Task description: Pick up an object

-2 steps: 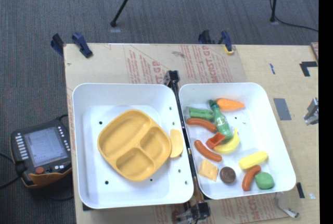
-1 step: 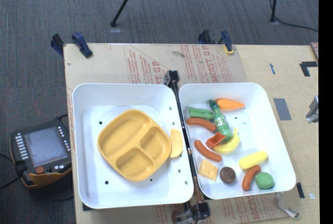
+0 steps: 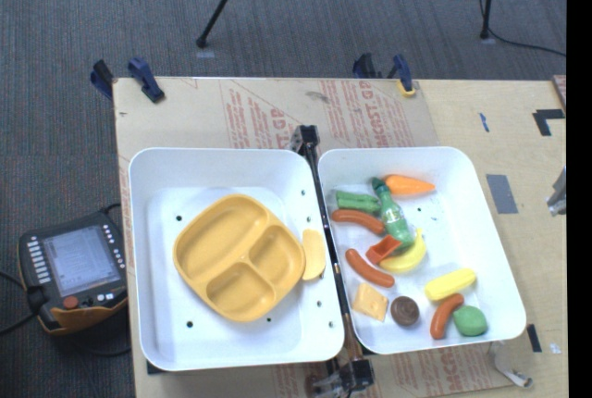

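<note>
Opening step: approach not yet made, nothing lifted. At the right edge of the view, beside the right bin (image 3: 495,230) and well apart from its contents, just a grey sliver, likely the pincer (image 3: 558,191); whether released or clenched, cannot tell, too little of it in frame.

Candidates for picking, all lying in the right bin:
- orange carrot (image 3: 409,185) near the far wall, touching the cap end of a green bottle (image 3: 392,211)
- a tangle in the middle: bottle across a banana (image 3: 409,257), red piece (image 3: 382,249) tucked against them, two sausages (image 3: 358,220) (image 3: 368,267) close by
- toward the near right corner, looser spacing: yellow block (image 3: 450,283), green lime (image 3: 470,320), a reddish sausage (image 3: 445,316) between them, brown disc (image 3: 404,310), tan cracker (image 3: 370,302)

In the left bin (image 3: 148,294), a yellow divided plate (image 3: 239,254) with a pale orange slice (image 3: 314,254) against its right rim.

Next move, as a judgement: swing in over the right bin, choose a piece with free space on both sides, line up across its narrow width, then descend. Yellow block or carrot probably easiest to reach; middle cluster likely to shift or yield two things at once. Flat cracker and disc probably hard to get under.
</note>
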### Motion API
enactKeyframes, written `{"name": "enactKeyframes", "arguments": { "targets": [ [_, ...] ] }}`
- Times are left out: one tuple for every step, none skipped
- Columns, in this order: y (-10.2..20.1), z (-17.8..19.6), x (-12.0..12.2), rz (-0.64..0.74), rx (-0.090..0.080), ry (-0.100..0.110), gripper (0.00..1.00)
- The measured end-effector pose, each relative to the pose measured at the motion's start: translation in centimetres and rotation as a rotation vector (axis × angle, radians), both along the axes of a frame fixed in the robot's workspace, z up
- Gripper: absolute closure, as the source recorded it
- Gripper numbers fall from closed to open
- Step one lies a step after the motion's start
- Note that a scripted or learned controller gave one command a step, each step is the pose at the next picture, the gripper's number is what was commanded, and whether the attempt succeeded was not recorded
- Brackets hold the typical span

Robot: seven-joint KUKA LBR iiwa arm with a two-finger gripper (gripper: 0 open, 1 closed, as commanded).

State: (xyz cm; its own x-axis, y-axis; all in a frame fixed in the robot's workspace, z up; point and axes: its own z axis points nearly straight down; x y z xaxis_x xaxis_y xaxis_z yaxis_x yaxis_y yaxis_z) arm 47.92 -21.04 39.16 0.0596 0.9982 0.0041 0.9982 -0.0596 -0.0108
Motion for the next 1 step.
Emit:
{"name": "enactKeyframes", "arguments": {
  "targets": [
    [0.04, 0.94, 0.08, 0.008, 0.000, 0.001, 1.00]
  ]
}}
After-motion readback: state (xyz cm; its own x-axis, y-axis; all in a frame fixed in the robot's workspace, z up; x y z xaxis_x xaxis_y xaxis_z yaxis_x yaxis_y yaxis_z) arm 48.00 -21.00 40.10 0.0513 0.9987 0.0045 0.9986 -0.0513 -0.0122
